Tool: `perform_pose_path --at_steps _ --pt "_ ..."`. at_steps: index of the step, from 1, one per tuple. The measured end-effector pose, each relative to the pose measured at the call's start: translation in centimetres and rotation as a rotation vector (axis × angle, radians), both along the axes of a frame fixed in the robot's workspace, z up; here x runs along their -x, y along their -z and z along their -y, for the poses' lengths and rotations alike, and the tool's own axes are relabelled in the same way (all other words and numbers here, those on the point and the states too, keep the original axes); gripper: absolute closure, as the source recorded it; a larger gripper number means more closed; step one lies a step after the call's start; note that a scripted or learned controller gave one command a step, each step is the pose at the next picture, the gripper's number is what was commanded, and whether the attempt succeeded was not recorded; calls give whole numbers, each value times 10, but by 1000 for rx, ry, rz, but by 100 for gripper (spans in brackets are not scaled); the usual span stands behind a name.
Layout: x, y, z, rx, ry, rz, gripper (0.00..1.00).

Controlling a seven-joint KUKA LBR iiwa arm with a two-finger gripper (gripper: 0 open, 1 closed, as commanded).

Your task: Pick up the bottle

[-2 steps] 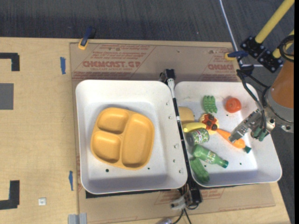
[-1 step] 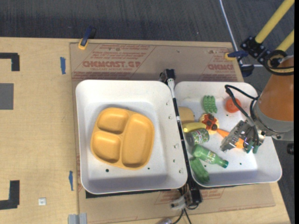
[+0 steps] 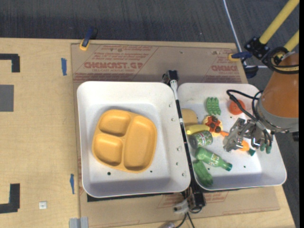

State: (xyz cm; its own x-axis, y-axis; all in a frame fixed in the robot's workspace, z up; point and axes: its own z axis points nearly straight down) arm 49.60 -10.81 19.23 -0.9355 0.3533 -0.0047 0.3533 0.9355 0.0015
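The bench (image 3: pixel 38 141) was tan board, and two white bins sat on it side by side. The left bin (image 3: pixel 90 103) carried a yellow divided tray (image 3: pixel 126 139) in its middle, three hollows facing up. The right bin (image 3: pixel 273 172) was crowded with small things. The grey arm (image 3: pixel 280 96), its orange band showing, hung over that bin's right edge, and the gripper (image 3: pixel 242 139) sat low over the right half of the floor; whether its jaws stood apart or together could not be made out from where I stood.

The green bottle (image 3: pixel 213 159) lay on its side near the bin's front left corner, well apart from the gripper. Just behind it lay a can (image 3: pixel 202 138), and at the front edge a green leafy toy (image 3: pixel 204 174). A green ridged piece (image 3: pixel 212 105) lay toward the back.
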Motion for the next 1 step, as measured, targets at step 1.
perform_pose_path --at_steps 1 --pt "-11 -78 27 2 -367 2 100"
